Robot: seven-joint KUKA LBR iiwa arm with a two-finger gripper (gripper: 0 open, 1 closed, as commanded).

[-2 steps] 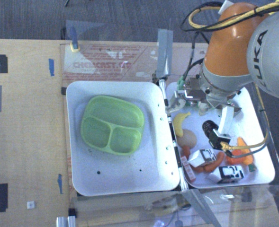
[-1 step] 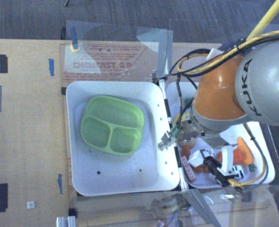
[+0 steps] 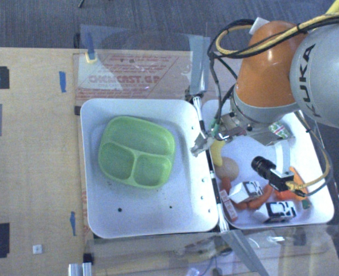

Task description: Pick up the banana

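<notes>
The gripper (image 3: 201,145) hangs low over the place where the two white bins meet, at the left edge of the right bin (image 3: 323,207). The big grey arm with its orange band covers most of it, so I cannot tell how wide it is spread or if it has hold of anything.

The banana (image 3: 217,153) is in the right bin, just beside the gripper on its right. Only a small yellow bit of it peeks out from under the arm. Just below the banana sits a pale round thing (image 3: 228,168), maybe an egg or a small ball. Lower in the same bin lie a small white box (image 3: 249,190), a long red packet (image 3: 228,206) and a black and white thing (image 3: 280,210), all close together.

In the left bin (image 3: 149,209) sits a green plate (image 3: 136,151) with three parts, well apart from the banana.
</notes>
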